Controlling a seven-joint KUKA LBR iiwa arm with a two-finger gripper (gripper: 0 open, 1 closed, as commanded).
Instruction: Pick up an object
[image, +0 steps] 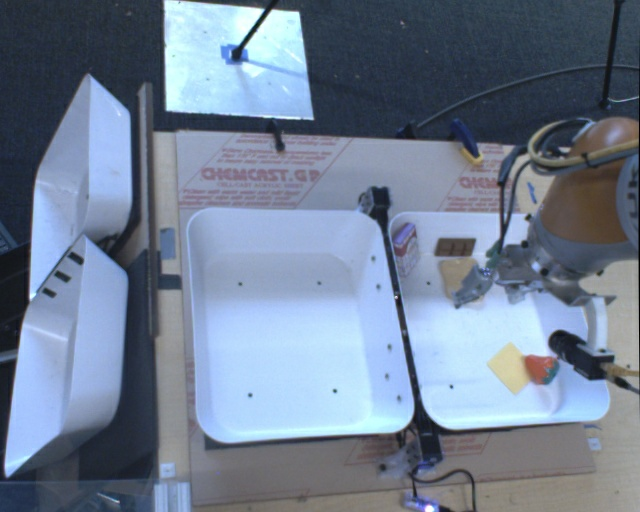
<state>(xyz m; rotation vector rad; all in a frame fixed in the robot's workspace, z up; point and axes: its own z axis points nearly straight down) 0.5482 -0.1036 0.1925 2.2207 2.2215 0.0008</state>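
Approach step, judged. Gripper (470, 290) low in right bin (470, 415), fingers just over tan flat piece (457, 272); apart or together: cannot tell. Brown chocolate-like tile (455, 247) just beyond fingers, small carton (404, 246) further off toward divider, yellow block (510, 367) and red-orange item (541, 369) well apart near front wall. Next: descend, close on tan piece, lift, verify hold.

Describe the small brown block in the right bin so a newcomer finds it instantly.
Start at the right-hand shallow white bin, then go to its far side. The small flat brown rectangular block lies there, right of the small white and red carton and above the tan wedge. It is the bin's only dark brown item.
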